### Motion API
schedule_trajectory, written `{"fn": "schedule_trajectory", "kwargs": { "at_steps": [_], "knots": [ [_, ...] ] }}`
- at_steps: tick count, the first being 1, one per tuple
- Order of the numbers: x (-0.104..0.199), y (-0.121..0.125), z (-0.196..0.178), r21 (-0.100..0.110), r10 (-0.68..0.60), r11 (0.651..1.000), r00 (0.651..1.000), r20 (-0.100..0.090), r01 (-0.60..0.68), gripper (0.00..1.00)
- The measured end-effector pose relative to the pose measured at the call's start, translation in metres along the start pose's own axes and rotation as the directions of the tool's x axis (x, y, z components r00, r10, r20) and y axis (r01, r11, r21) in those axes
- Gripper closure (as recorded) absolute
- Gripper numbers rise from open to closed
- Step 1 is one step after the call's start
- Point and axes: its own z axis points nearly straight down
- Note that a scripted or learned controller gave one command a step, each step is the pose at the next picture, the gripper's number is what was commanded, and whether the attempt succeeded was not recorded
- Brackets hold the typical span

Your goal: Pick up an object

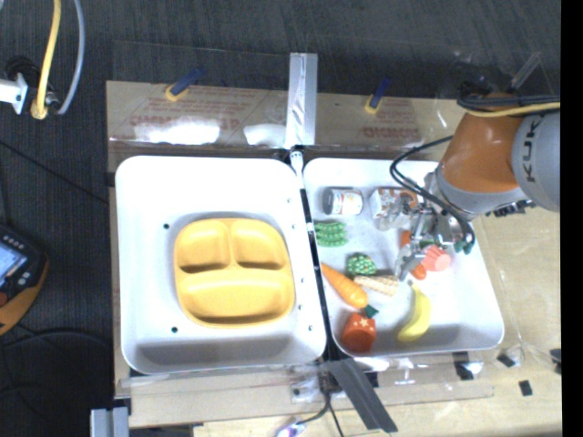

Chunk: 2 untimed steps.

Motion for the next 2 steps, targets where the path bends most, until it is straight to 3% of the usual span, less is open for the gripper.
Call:
{"fn": "schedule_trajectory", "kwargs": {
  "at_steps": [1,2],
  "knots": [
    [0.027,-0.028,-0.001,0.002,0.032,0.999,0.999,0.004,-0.032,0.0],
    [0.021,-0.006,-0.001,0.003,0.05,0.999,0.999,0.004,-0.05,0.0]
  ]
}}
